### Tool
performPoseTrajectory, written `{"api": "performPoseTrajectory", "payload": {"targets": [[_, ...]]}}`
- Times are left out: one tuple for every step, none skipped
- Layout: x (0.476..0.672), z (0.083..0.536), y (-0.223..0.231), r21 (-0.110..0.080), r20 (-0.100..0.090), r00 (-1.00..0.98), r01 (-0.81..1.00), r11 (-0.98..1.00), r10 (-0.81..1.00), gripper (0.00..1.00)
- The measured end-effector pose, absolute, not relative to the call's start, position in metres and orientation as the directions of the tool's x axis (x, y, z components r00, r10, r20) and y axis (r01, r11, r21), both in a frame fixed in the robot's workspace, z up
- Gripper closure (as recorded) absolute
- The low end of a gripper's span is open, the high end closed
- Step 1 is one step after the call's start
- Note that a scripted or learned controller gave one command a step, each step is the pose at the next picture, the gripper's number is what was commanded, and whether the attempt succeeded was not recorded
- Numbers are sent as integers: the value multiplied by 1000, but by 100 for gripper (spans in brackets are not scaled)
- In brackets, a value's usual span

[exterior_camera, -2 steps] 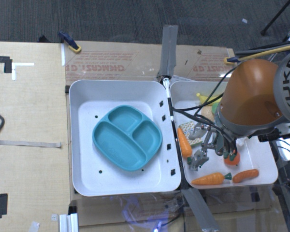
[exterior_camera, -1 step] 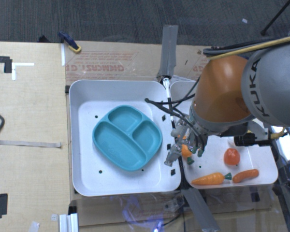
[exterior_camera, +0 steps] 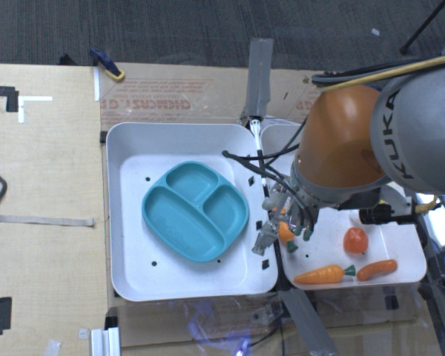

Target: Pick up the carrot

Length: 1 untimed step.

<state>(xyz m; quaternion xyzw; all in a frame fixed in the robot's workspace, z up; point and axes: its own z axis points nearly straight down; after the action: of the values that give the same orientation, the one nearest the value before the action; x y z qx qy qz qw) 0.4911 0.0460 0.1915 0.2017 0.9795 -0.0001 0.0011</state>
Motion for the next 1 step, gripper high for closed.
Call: {"api": "performPoseTrajectory", "payload": {"targets": [[512, 99, 107, 9, -8, -821, 570, 821, 570, 0]]}}
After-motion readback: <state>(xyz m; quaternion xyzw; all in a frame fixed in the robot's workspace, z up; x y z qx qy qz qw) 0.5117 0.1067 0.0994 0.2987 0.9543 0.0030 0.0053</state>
